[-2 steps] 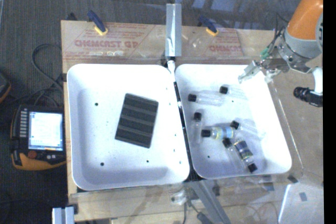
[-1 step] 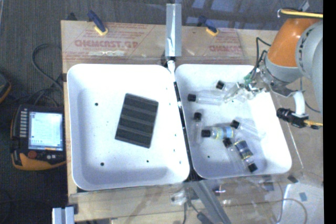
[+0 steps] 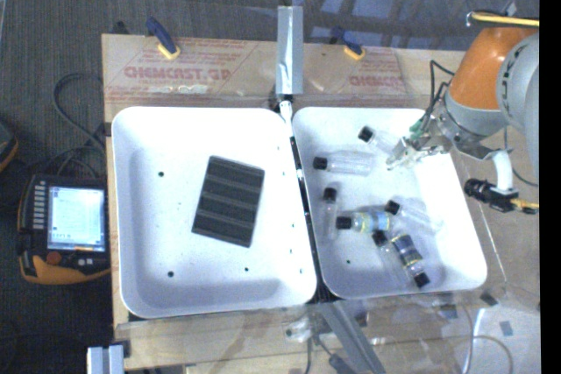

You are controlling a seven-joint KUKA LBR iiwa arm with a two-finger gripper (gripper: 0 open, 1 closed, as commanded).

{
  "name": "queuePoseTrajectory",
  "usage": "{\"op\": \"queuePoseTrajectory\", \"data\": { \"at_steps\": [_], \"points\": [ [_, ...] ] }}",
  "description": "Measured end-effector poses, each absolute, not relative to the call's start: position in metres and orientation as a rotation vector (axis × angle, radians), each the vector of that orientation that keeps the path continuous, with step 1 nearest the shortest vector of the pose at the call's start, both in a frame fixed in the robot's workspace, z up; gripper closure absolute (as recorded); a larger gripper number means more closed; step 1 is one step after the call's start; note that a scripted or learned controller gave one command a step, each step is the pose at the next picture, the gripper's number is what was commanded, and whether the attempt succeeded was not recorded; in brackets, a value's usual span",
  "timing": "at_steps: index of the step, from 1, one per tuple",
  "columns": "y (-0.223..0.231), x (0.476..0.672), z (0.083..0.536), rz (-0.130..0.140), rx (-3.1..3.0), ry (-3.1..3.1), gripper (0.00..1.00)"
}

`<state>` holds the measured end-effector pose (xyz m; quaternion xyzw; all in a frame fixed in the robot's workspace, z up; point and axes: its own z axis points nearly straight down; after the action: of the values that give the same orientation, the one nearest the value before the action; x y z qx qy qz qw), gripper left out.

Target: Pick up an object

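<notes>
Grey arm (image 3: pixel 517 83) with orange band is reaching in from the right, pincer (image 3: pixel 412 146) hovering over the right bin's (image 3: pixel 456 276) upper part, near a clear bottle (image 3: pixel 351 162). Can't tell its state. Several small black-capped bottles (image 3: pixel 399 250) are lying scattered in that bin. Left bin (image 3: pixel 140 276) is holding a dark ribbed pad (image 3: pixel 229 201). Both are sitting on the table (image 3: pixel 131 79).

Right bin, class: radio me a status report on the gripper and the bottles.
Gripper over right bin, upper part. Bottles loose below, none seen held. Dark ridged block alone in left bin.
</notes>
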<state>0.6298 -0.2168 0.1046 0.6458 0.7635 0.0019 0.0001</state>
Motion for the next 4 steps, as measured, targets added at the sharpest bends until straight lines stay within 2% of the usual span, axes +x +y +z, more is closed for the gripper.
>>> {"op": "queuePoseTrajectory", "data": {
  "at_steps": [1,2,3,4],
  "points": [
    [-0.208,0.655,0.184,-0.001,2.100,2.335,1.00],
    [-0.208,0.655,0.184,-0.003,2.100,2.335,0.00],
    [-0.172,0.552,0.096,0.000,2.046,2.388,0.00],
    [-0.171,0.552,0.104,0.002,2.047,2.390,1.00]
  ]
}}
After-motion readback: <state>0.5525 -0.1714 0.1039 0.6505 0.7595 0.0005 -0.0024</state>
